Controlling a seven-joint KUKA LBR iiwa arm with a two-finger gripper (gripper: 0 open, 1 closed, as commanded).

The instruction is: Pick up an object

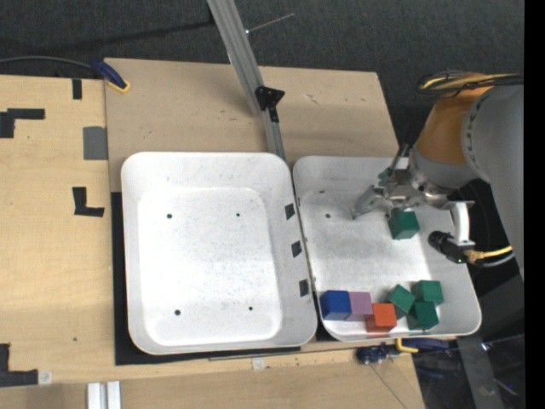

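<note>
Grey KUKA arm (502,135) with orange band (443,135): enters from right of camera view, wrist over upper part of right shallow white plastic bin (341,228).

Two-finger gripper (400,211): metal body above bin floor; small green cube (404,224) directly under it and touching it. Finger state: cannot tell; fingertips hidden behind the wrist and the cube. Not clear whether cube is clamped or merely beneath the gripper.

Remaining contents of right bin, clustered along near edge:
- blue cube (335,303), at left of cluster, just beside bin wall
- pale purple cube (360,303), touching blue cube
- orange cube (383,315), just beside purple cube
- three further green blocks (421,305), grouped at right of orange cube, close together

Left shallow white plastic bin (204,331): beside right bin, rims adjoining; small dark dots on floor.

Light wooden table (51,254): carries both bins; black tape marks on left area. Grey metal pole (243,45): slanted across upper table, ending at junction of bins.
</note>
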